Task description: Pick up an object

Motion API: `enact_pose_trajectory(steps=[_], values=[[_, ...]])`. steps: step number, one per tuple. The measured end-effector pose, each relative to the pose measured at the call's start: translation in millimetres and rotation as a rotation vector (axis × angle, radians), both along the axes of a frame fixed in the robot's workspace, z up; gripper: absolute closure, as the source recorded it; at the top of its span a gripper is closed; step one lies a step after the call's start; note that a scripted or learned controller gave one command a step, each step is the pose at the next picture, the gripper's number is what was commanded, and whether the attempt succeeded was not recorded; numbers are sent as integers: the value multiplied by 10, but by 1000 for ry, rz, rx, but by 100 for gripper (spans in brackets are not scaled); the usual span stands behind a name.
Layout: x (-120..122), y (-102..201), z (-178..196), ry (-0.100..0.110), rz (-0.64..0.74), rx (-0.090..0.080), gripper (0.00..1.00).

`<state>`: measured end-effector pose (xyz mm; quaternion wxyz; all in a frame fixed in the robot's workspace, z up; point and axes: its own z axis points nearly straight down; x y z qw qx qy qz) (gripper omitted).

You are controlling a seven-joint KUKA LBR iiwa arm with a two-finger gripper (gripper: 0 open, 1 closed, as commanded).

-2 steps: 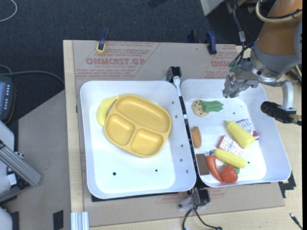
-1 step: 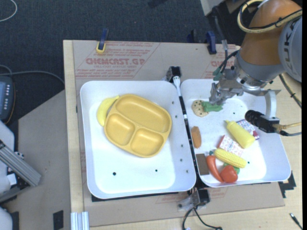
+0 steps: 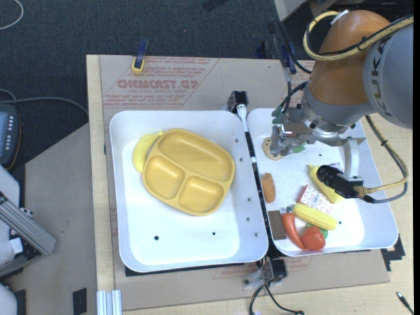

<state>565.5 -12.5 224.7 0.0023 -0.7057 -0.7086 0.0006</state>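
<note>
My gripper point(image 3: 283, 143) hangs low over the far left part of the right bin point(image 3: 374, 231). A small tan round object point(image 3: 268, 149) lies just under and left of it, partly covered by the gripper. Nearer the front lie an orange sausage point(image 3: 268, 187), a yellow banana point(image 3: 324, 182), a corn cob point(image 3: 315, 216), a red pepper point(image 3: 306, 236), a red and white packet point(image 3: 313, 197) and a brown block point(image 3: 275, 225).
The left bin point(image 3: 131, 228) carries a yellow divided plate point(image 3: 188, 170) with a yellow piece point(image 3: 141, 151) tucked under its left edge. The arm's orange band point(image 3: 348, 51) and grey body hang over the right bin's far right. Cables run across that bin.
</note>
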Motion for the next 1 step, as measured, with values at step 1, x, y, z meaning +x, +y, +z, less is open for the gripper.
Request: enact_pose_trajectory(steps=[1], values=[[-70, 453, -39, -1, 2, 0, 100]])
